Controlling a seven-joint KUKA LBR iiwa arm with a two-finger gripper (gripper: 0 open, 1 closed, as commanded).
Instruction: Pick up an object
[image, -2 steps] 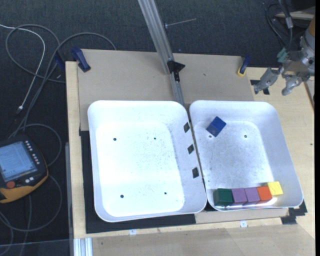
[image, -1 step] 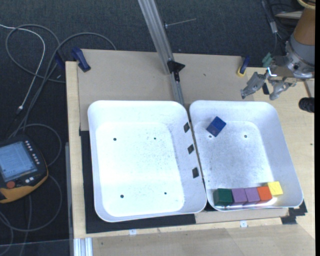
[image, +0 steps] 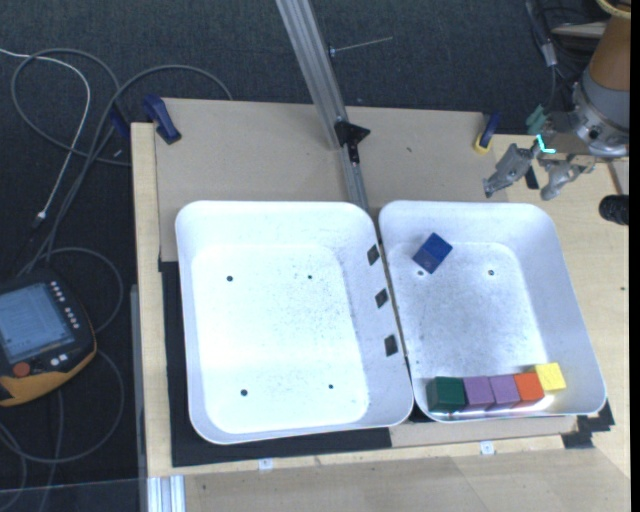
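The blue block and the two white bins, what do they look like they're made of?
The blue block looks like painted wood or solid plastic: flat matte faces, crisp edges, no glare. The left bin and the right bin look like thin moulded plastic, smooth and slightly glossy, with rounded corners and rolled rims. Neither can be confirmed by sight alone.

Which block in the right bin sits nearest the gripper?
The blue block, alone near the bin's far edge; the other four line the near wall, far from the gripper.

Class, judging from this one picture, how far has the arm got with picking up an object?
Done: nothing lifted yet. The blue block lies alone in the right bin; the green block, purple block, orange block and yellow block sit along its near edge. In hand: the gripper hangs open, holding nothing, beyond the bin's far corner. Left: descend, grasp, lift.
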